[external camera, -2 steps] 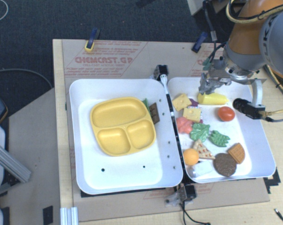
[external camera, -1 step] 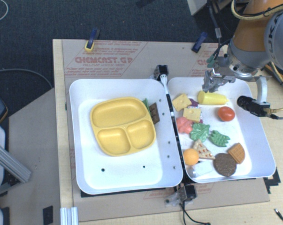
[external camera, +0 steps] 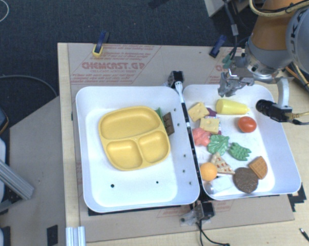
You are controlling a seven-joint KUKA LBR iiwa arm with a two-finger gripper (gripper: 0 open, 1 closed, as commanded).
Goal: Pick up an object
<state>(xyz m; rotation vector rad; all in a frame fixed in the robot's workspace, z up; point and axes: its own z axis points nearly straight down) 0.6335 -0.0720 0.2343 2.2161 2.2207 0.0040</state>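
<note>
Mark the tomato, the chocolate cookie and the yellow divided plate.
tomato (external camera: pixel 247 124), camera view, middle of its red top.
chocolate cookie (external camera: pixel 245 180), camera view, centre of the round brown face.
yellow divided plate (external camera: pixel 129 123), camera view, floor of its large upper compartment.

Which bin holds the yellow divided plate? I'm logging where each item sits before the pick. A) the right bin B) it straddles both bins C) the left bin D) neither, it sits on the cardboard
C: the yellow divided plate lies flat inside the left bin, while the toy foods such as the tomato and the chocolate cookie lie in the right bin.
</note>
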